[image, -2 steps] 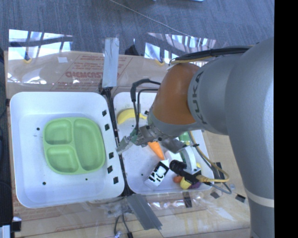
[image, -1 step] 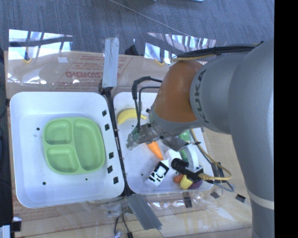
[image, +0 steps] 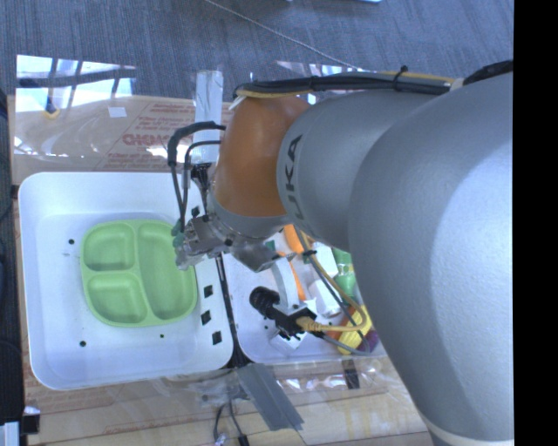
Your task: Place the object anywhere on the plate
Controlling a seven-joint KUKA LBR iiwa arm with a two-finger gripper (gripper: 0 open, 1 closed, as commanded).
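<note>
Plate (image: 139, 272), a green three-compartment dish, lies in the left bin (image: 44, 261), with its right edge just below and left of the gripper (image: 185, 248). Whether the gripper carries any object I cannot tell, as the wrist hides it. Loose objects (image: 331, 305) crowd the right bin, behind the arm (image: 392, 200).

grey carpet floor (image: 105, 26) (ribbed) behind wooden bench (image: 78, 131).
</note>
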